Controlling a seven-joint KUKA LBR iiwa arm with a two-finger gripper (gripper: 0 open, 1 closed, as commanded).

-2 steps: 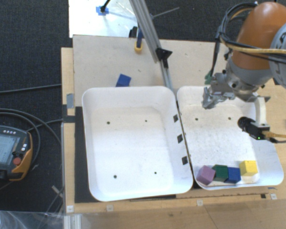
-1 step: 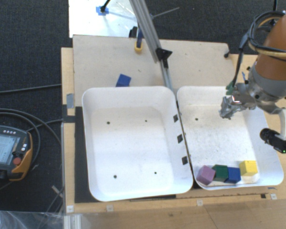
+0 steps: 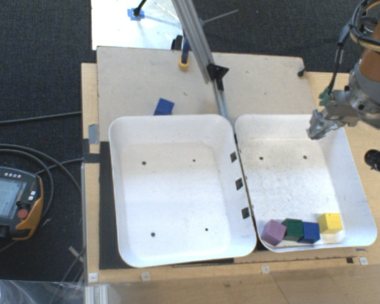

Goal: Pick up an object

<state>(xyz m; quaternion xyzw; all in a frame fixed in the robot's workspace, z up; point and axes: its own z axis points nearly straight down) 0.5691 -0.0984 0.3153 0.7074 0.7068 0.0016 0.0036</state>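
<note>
Candidates for the pick: four small blocks in a row along the near edge of the right bin (image 3: 351, 170). From the divider outward I read a purple block (image 3: 273, 231), a green block (image 3: 294, 227), a blue block (image 3: 311, 232) and a yellow block (image 3: 330, 222). They look touching or nearly so, the green one partly behind its neighbours.

Handling judgement: rigid, light cubes with flat faces, not fragile, probably painted or plastic and so a little slick. Squeezing two opposite flat faces should hold. The yellow block at the end of the row looks the best target, since its outer side is free; I would close across the faces that run front to back, so no finger has to wedge between it and the blue one. The bin wall sits just behind the row, which limits clearance.

The gripper (image 3: 318, 130) hangs over the far right part of the same bin, well apart from the blocks. I cannot tell its finger state; nothing is visibly carried.

A stray blue piece (image 3: 164, 107) lies on the bench beyond the left bin (image 3: 123, 170).
</note>
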